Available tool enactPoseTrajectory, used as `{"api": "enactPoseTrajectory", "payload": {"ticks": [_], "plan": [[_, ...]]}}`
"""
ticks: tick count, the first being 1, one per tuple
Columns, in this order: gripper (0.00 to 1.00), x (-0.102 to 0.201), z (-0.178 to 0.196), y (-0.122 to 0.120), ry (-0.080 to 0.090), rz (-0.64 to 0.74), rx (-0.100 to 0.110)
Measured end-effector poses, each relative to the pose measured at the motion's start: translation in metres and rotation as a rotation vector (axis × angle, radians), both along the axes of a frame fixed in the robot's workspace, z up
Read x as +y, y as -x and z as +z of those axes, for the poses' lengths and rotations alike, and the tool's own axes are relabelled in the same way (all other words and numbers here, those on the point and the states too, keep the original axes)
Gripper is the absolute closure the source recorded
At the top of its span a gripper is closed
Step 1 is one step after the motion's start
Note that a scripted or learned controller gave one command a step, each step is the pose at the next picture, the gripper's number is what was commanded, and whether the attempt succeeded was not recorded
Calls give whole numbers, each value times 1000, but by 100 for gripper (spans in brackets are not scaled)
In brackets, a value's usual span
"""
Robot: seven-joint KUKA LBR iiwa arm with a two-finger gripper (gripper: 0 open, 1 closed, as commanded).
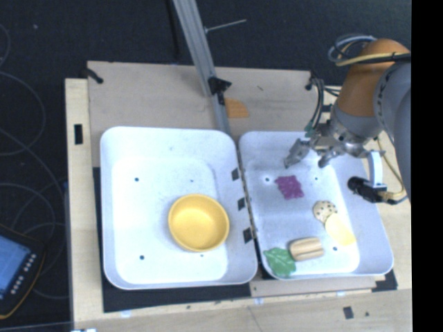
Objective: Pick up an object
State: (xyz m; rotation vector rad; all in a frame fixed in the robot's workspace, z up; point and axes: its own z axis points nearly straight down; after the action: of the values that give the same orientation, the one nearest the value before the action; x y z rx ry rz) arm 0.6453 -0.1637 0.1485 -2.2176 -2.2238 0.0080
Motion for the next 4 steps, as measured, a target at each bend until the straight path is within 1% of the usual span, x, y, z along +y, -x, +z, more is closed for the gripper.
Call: {"api": "enactPoseTrajectory", "payload": {"ticks": [1,2,3,4], "plan": [[0,-2,-50,1,1,-2,-1],[100,-3,-36,-1,2,-1,-7],[100,1,25,-10,-3,2,-12],[100,-2,88,-5,-2,1,-13]]}}
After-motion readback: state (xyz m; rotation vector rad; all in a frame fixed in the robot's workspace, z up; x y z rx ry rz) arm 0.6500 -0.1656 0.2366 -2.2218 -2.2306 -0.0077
